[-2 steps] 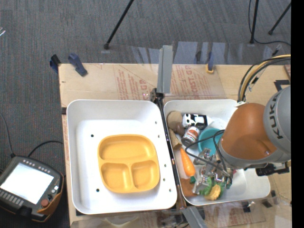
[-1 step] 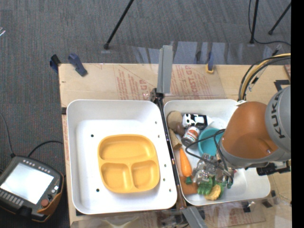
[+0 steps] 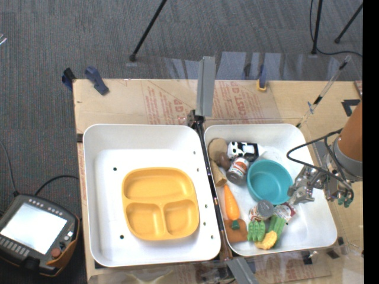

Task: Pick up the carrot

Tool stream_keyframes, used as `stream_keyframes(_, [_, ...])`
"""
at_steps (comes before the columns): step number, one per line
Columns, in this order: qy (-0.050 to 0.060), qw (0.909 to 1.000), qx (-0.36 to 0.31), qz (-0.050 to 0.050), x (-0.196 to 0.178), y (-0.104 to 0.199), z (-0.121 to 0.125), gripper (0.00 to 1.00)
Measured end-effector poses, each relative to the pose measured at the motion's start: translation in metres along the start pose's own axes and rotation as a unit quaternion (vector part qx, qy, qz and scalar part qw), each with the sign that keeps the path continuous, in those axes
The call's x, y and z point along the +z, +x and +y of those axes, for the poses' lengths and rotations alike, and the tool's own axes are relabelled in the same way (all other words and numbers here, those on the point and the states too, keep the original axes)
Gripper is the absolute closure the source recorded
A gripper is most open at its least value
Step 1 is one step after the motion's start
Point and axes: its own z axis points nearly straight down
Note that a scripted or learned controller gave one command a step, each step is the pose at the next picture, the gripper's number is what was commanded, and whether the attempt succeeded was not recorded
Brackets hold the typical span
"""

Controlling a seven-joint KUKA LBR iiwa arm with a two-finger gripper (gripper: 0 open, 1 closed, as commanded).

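Two bins on the table; carrot (image 3: 231,202) lay at the right bin's (image 3: 314,223) left wall, untouched. Claw (image 3: 303,191) hovered beside the teal bowl (image 3: 269,180), grip state unclear. Approach step; next it needed to cross left and descend.

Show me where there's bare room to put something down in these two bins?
The left bin has bare white floor all around the yellow divided plate, widest above it. The right bin is crowded: carrot, teal bowl and toys fill its left and middle. Free patches lie along its top wall and bottom-right corner, below the gripper.
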Motion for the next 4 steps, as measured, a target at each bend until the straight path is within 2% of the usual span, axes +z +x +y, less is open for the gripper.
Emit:
stream_keyframes(1, [0.000, 0.9932, 0.116, 0.008, 0.064, 0.046, 0.073, 1.00])
stream_keyframes(2, [-0.001, 0.9998, 0.018, 0.003, 0.010, -0.032, 0.043, 1.00])
stream_keyframes(3, [-0.001, 0.9998, 0.017, 0.005, 0.012, -0.031, 0.044, 0.00])
stream_keyframes(4, [-0.001, 1.0000, 0.001, 0.010, 0.107, 0.020, 0.085, 0.00])
